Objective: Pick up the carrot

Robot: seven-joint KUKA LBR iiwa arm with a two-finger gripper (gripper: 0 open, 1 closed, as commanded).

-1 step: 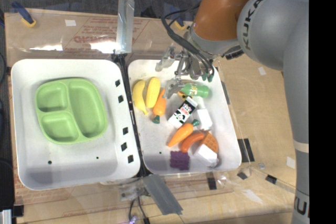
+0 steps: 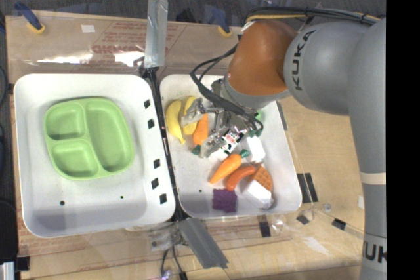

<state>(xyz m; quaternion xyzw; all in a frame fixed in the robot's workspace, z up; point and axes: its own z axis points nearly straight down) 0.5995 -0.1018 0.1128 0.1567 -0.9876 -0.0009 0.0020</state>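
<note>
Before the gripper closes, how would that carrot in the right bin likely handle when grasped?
The carrot looks like smooth, rigid plastic, so probably light and a bit slippery. Its tapered, rounded shape may roll or squirt sideways, nudging the neighbouring toys.

Carrot (image 2: 225, 167): orange. Banana (image 2: 173, 120): yellow. Block (image 2: 224, 200) at carrot's 6 o'clock: purple. Divided plate (image 2: 88, 138): lime green. Both bins (image 2: 33, 206): white. Arm (image 2: 335, 69): grey, orange band, black lettering. Waffle-like piece (image 2: 263, 177) at carrot's 3 o'clock: tan-orange, grid pattern.
</note>
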